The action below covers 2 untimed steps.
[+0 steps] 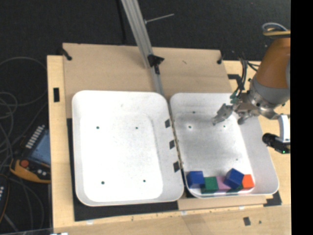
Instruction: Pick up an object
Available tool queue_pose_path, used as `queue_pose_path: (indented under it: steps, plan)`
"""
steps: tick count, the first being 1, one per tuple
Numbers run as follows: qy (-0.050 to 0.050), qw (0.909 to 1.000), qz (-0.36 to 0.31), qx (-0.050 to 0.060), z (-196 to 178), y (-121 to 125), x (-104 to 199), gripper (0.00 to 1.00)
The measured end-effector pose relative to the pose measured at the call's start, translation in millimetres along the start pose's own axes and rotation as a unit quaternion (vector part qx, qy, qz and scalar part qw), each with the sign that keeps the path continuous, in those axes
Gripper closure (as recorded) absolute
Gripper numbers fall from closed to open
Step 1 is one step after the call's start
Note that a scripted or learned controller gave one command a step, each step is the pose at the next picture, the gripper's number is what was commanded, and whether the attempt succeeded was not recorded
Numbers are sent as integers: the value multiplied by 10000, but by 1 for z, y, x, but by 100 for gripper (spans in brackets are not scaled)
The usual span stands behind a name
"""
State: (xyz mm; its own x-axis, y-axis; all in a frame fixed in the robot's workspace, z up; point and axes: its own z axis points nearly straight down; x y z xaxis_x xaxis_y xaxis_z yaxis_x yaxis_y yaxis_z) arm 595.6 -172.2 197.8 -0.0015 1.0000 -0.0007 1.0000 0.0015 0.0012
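Several small blocks lie along the near edge of the right bin: a blue block, a green block, a pink block, a second blue block and an orange block. My gripper hangs over the far right part of that bin, well away from the blocks. Its two fingers are spread open and nothing is between them.
The left bin sits beside the right one, joined by small clips along the shared edge. A slanted metal rail runs from the top down to the bins' far edge. Cables and a handheld pendant lie off the bench at left.
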Motion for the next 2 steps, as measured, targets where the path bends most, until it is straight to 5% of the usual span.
queue_pose_path:
  steps: [1, 2]
  plan:
    - [22, 10000, 9, 61, 80, -73, 29, 0]
    - [-4, 10000, 46, -13, 65, -68, 26, 100]
